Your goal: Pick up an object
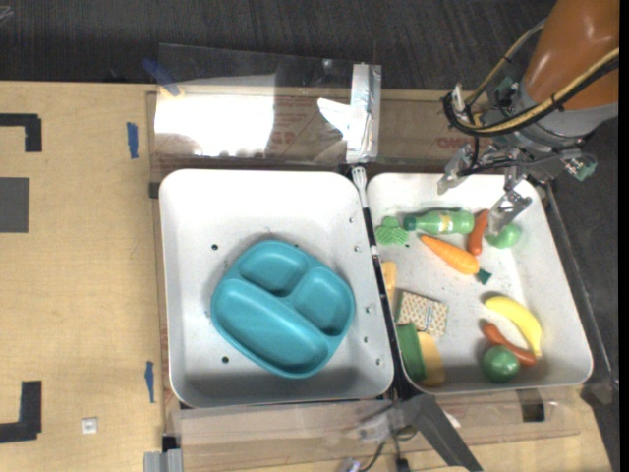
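Observation:
My gripper (pixel 482 191) hangs over the back of the right bin (pixel 568 293), open, its two grey fingers (pixel 508 207) spread apart with nothing between them. Just below it lie a green bottle (pixel 439 223), an orange carrot (pixel 450 253), a small red-orange pepper (pixel 479 231) and a pale green round piece (pixel 504 236). Nearer the front are a yellow banana (pixel 516 321) over a red piece (pixel 503 340), a green lime (pixel 500 363), a patterned packet (pixel 423 313) and a green and yellow block (pixel 419 354).
The left bin (pixel 197 205) holds a teal divided plate (pixel 283 306). A clear plastic sheet (pixel 265 116) lies behind the bins. The arm's orange band (pixel 580 28) and cables sit at the top right. A ridge (pixel 371 264) divides the bins.

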